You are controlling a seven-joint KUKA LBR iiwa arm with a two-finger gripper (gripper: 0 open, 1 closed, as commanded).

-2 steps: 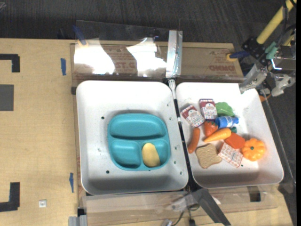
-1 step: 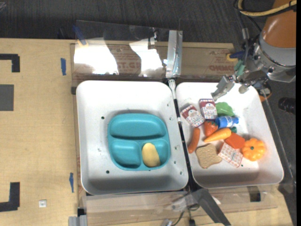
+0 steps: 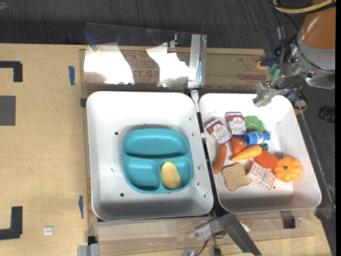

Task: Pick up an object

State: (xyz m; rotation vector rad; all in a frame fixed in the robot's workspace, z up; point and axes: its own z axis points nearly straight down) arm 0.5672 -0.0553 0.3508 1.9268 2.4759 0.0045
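Note:
The right bin [image 3: 303, 193] holds a pile of toy food: an orange pumpkin [image 3: 287, 168], two carrots [image 3: 246, 153] [image 3: 219, 159], a slice of bread [image 3: 236, 177], a blue bottle [image 3: 256, 138], a green piece [image 3: 254, 123] and small printed packets [image 3: 235, 123] [image 3: 217, 130] [image 3: 261, 175]. In the left bin sits a teal divided tray [image 3: 154, 156] with a yellow potato-like piece [image 3: 170, 175] in its lower right compartment. My gripper [image 3: 269, 92] hangs above the right bin's far right corner, apart from the pile, with nothing seen between its fingers.
Clear plastic sheeting and cardboard [image 3: 144, 65] stand behind the bins. The arm with its orange band [image 3: 319, 28] comes in from the upper right. A wooden bench [image 3: 40, 159] with black tape marks lies to the left.

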